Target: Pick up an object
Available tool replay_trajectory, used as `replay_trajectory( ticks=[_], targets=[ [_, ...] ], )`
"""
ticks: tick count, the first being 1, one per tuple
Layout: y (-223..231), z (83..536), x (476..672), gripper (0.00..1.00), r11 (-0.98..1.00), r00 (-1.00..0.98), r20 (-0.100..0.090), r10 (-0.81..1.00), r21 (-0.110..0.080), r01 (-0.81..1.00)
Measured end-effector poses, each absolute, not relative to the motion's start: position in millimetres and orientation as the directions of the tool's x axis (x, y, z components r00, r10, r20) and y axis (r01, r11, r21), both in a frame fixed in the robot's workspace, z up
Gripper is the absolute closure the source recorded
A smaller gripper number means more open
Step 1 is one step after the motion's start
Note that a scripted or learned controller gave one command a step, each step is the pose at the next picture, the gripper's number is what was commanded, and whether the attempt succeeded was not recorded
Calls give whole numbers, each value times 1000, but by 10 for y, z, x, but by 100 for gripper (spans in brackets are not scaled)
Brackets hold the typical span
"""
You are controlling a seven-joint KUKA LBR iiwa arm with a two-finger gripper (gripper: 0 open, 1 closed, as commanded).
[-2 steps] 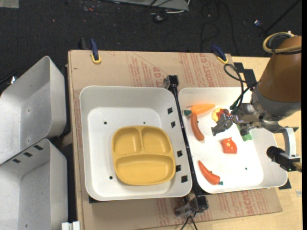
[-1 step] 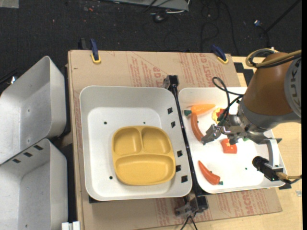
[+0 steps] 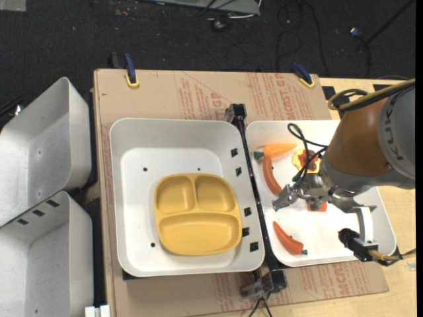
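Right now, from the camera above, my end effector [image 3: 289, 199] sits low in the right bin [image 3: 380, 211], reaching in from three o'clock, its metal tips pointing toward nine o'clock. I cannot tell whether it is wide or narrow, and nothing shows clearly between its tips.

Around it lie the pickable things. A long red-orange pepper-like piece [image 3: 269, 174] lies just at twelve o'clock of the tips, running along the bin's left side. An orange carrot-like piece [image 3: 279, 150] rests further toward twelve o'clock, near the bin's far wall. A short red pepper with a green stem [image 3: 289, 239] lies at six o'clock of the tips, well apart from them. A small red and yellow cluster [image 3: 308, 160] sits under my wrist, partly hidden, so I cannot tell what it is.

At nine o'clock, the left bin [image 3: 125, 197] holds a yellow divided plate [image 3: 197, 213] with three compartments.

Both bins rest on a brown cardboard sheet over the worktop [image 3: 192, 94]. Red printing runs across that sheet, upside down and too faint for me to read. On my grey arm casing, part of the dark lettering "KUK" [image 3: 398, 140] is legible.
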State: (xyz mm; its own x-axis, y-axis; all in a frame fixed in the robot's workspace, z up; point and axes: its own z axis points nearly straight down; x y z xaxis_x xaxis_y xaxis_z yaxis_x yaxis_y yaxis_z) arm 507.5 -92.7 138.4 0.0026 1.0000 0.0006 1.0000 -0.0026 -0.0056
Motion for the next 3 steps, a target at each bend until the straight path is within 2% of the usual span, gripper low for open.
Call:
replay_trajectory(
  ticks=[1,2,3],
  targets=[
    [-922,893,5065,0,-2,2,1,1000,-4,1000],
    [-923,1017,5074,100,-4,4,1,1000,-1,1000],
    [-961,1492,5168,100,2,-2,-1,1000,5,1000]
  ],
)
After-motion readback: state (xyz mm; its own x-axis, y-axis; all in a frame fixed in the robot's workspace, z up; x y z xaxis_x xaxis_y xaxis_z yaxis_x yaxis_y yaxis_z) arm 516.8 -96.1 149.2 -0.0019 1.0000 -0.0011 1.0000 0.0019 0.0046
